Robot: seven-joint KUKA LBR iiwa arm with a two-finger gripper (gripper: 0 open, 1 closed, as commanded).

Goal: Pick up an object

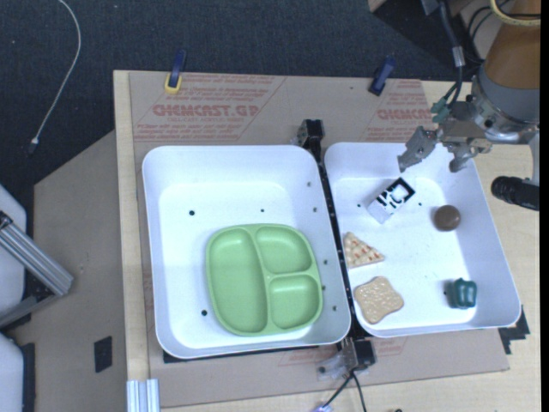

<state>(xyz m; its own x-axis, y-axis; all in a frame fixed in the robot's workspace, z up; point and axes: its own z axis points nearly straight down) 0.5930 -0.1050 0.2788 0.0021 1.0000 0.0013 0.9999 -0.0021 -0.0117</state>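
Left bin (171, 230): a shallow white tray bearing a green divided plate (263, 279), which lies flat toward its near side, well apart from the arm.

Divider: a black clamp (310, 130) sits at the far end of the seam where the two bins meet.

Right bin (497, 256): the task's candidates lie here. A waffle-patterned toast wedge (361, 249) sits near the left wall, and a tan bread-slice toy (378, 299) lies just nearer the camera than it.

Black-and-white block (391, 199): tilted, in the far half of the bin, the object closest to the tool.

Brown ball (446, 218): to the right of the block and apart from it, likely to roll if nudged.

Teal toy (461, 293): near the bin's right front corner, well apart from the rest.

Gripper (436, 151): poised above the far end of the right bin, fingers spread apart with nothing between them, one finger (413, 152) reaching toward the block.

Step in hand, as judged: approach before a grasp, with nothing yet lifted.

Doing it well: centre the open fingers over the block, turn the wrist so they straddle its narrower sides, descend straight, and close only once both fingers flank it, keeping off the bin's far wall.
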